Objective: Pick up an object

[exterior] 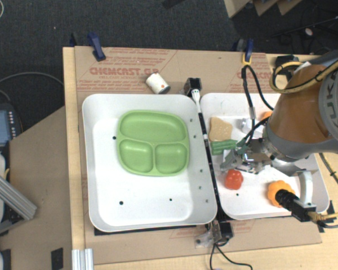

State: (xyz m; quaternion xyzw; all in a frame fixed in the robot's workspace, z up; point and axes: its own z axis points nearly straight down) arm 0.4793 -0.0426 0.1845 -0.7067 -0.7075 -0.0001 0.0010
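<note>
Two white bins are sitting side by side on the worktop (118,66). The left bin (101,167) is holding a green plate (153,143) with three sections. The right bin (245,204) is holding the loose things, and the arm (301,117) is reaching down into it from the right side of the view.

The hand (240,157) is hanging low over the middle of the right bin. The wrist is covering much of it, so I cannot tell whether it is apart or together, and nothing is showing clamped in it.

Two things are lying close enough to count as the likely target. A green piece (222,146) is lying just beside the hand, on the side toward the left bin. Its long axis is running across the view from the bin's dividing wall toward the hand, and its near end is almost touching the hand. A red ball (233,179) is sitting just beside the hand too, toward the front edge of the bin.

A tan block (219,129) is resting behind the green piece, and an orange ball (275,190) is lying farther right.

The green piece is looking like the nearer pick. Closing across its narrow width, at right angles to its length, is probably calling for a short shift toward the dividing wall.
</note>
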